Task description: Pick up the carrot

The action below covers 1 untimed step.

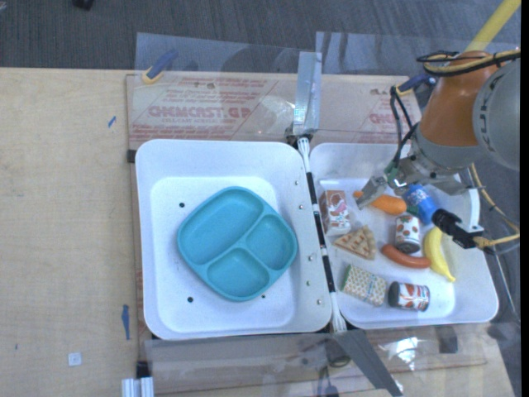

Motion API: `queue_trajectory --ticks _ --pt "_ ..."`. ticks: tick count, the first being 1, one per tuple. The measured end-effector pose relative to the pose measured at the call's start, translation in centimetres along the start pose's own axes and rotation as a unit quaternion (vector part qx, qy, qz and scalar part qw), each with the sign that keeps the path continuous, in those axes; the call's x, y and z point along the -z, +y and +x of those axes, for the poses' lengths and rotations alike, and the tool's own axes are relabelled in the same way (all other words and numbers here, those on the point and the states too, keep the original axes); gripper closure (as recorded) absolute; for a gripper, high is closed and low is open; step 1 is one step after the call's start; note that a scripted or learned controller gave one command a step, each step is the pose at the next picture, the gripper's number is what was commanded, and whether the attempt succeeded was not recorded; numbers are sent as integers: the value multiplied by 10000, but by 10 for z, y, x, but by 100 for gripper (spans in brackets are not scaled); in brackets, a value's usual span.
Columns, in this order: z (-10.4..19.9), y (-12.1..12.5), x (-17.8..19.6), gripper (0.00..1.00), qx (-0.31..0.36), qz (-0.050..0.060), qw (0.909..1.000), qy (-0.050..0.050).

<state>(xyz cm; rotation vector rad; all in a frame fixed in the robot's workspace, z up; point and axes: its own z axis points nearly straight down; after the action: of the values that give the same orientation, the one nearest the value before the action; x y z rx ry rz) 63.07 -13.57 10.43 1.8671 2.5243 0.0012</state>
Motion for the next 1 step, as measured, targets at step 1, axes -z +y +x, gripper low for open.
queue_trajectory --ticks 1 --pt "-1 1 11 100 -7 -20 10000 -10"
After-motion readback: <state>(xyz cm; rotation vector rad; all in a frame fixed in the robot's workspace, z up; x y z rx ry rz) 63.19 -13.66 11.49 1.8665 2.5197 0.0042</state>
